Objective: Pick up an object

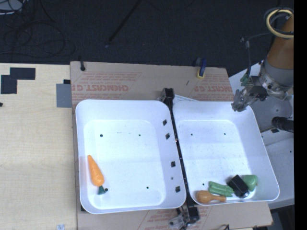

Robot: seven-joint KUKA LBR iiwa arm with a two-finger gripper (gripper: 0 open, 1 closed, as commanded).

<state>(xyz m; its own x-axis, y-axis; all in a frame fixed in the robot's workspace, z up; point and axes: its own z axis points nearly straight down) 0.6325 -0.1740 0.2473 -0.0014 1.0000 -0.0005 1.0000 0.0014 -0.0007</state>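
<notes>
An orange carrot (95, 171) with a dark green stub lies near the front left corner of the left bin (120, 114). In the right bin (216, 128), along its front edge, lie a tan pear-shaped toy (209, 197), a green pod-like toy (221, 189), a black block (238, 186) and a green rounded piece (250, 180), close together. My gripper (238, 104) hangs at the far right corner of the right bin, above its rim, far from all of these. Nothing shows between its fingers.
Both bins rest on a cardboard sheet (144, 83) on the bench. A black divider strip (173, 143) runs between the bins. A blue and yellow clamp (201, 68) sits at the cardboard's back edge. The arm's orange-banded wrist (280, 42) stands at the right.
</notes>
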